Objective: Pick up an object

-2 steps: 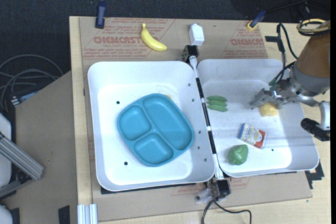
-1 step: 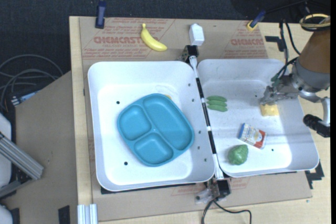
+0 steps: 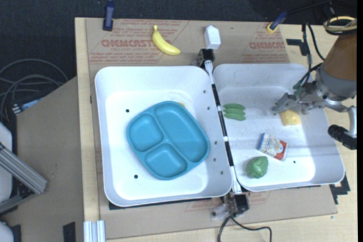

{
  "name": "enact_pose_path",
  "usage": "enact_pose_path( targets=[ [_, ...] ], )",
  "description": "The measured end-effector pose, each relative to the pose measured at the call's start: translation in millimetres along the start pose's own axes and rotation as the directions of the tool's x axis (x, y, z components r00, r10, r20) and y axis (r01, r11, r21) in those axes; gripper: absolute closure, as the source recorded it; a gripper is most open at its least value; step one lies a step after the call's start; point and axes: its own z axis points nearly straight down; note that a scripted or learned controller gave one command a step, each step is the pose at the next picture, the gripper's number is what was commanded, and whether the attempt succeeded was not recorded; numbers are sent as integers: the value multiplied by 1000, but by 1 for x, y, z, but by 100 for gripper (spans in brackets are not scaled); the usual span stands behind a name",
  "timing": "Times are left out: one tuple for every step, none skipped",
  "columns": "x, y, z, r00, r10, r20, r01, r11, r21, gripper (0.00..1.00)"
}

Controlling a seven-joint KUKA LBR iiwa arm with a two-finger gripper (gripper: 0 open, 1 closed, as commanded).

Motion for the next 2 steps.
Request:
enact_pose_path(
  targets=[
    [1,1,-10,1000,0,0,0,1000,-2,100],
    [0,0,-10,1000,0,2,0,1000,-1,0]
  ],
)
